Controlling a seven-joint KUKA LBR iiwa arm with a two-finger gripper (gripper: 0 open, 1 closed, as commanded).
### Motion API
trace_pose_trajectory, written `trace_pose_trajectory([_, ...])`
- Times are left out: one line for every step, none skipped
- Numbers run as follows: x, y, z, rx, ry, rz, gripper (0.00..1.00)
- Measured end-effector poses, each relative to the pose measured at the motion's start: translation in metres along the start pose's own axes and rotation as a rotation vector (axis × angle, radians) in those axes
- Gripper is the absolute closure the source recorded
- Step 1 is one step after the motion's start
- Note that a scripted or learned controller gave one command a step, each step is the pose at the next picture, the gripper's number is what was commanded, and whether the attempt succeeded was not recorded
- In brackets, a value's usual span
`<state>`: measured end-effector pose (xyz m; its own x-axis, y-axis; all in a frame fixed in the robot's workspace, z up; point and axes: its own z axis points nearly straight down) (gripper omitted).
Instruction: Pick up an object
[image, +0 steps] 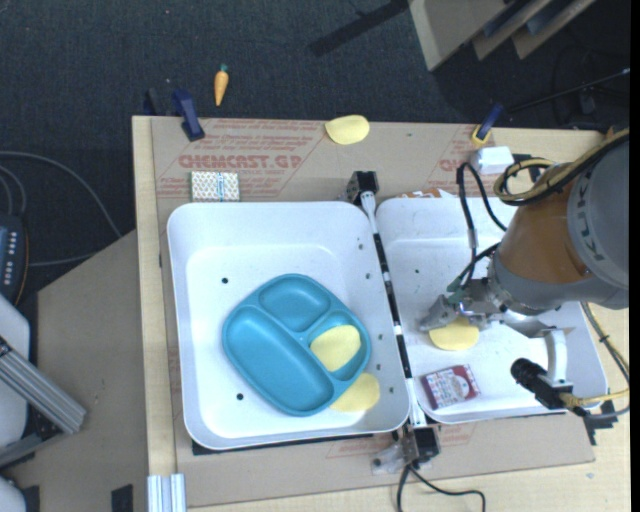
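In the right white bin (425, 215) the jaws (455, 308) hang just above the flat yellow disc (455, 337), touching or nearly so, though I cannot tell whether they are clenched.

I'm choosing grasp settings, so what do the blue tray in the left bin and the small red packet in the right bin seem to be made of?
The blue tray looks like moulded plastic, smooth and slightly glossy: even colour, rounded compartment walls, soft highlights. The red packet looks like a thin printed wrapper, film or foil, judging by its flat shape and printed face; which one I can't tell.
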<state>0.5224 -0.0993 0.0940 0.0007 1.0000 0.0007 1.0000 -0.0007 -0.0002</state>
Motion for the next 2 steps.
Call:
trace_pose_trajectory([0.028, -0.024, -0.091, -0.002, -0.001, -0.002, 1.0])
trace_pose_trajectory([0.108, 0.01, -0.09, -0.002, 0.0, -0.002, 1.0])
